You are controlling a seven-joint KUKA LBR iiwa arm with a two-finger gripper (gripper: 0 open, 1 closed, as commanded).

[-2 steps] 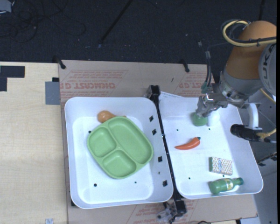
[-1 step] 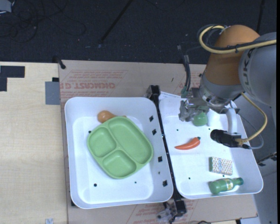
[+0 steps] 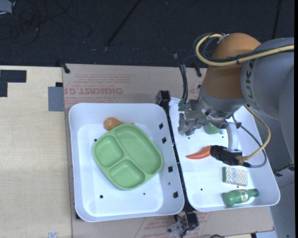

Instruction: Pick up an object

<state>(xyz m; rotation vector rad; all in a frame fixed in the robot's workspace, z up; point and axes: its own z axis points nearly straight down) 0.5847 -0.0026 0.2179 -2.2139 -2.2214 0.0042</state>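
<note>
— Nearest the front?
— A green bottle (image 3: 241, 196), lying on its side in the right bin (image 3: 203, 192), close to the near right corner.
— Just behind?
— A small patterned packet (image 3: 236, 175), flat on the bin floor, near the bottle but apart from it.
— Further in?
— An orange-red pepper (image 3: 198, 153) around mid-bin, thin end pointing left. Over in the left bin (image 3: 89, 202), a green divided plate (image 3: 127, 155) lying flat, with an orange ball (image 3: 111, 123) tucked against its far rim.
— And the claw (image 3: 187, 127)?
— Down low over the far left part of the right bin, just beyond the pepper. Clenched or released: cannot tell from here. Beside it to the right, a small green lump (image 3: 212, 129), partly hidden under the wrist.
— Farthest back?
— Brown printed cardboard (image 3: 114, 86), spread under both bins.
</note>
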